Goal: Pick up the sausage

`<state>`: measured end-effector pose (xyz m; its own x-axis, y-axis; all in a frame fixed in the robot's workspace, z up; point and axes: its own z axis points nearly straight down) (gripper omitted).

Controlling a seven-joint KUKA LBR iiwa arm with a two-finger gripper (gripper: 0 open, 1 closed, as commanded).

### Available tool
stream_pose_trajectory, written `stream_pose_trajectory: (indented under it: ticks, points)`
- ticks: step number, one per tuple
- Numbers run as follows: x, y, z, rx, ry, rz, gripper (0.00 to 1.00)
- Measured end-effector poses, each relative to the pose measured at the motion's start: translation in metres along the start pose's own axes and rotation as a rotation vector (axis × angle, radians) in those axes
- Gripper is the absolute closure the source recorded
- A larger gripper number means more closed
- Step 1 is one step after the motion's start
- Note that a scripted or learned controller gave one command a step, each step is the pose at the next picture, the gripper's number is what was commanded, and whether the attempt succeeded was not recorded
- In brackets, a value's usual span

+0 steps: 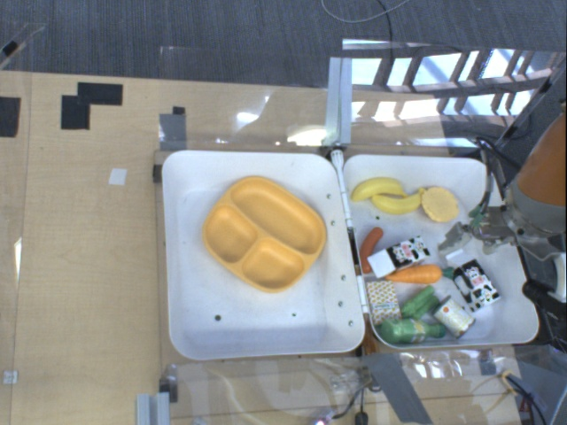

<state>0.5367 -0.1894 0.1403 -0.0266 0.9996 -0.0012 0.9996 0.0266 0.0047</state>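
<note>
Against right bin's left wall, sausage (370,246), pincer (476,231) well apart

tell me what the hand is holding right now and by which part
Nothing: the hand hangs over the right bin, apart from the sausage.

Yellow divided plate (264,232) in left bin (190,326); banana (386,195), carrot (415,274) in right bin (514,326)
</note>
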Motion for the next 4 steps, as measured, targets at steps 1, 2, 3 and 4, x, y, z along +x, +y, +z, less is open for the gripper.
stream_pose_trajectory:
  ticks: [1, 2, 3, 4]
  points:
    - [0.000, 0.003, -0.012, -0.007, -0.002, -0.002, 1.00]
    - [0.071, 0.027, 0.048, -0.002, 0.001, 0.283, 1.00]
    - [0.075, 0.049, -0.143, -0.003, 0.000, 0.299, 1.00]
    - [0.064, 0.097, -0.126, -0.001, -0.001, 0.010, 1.00]
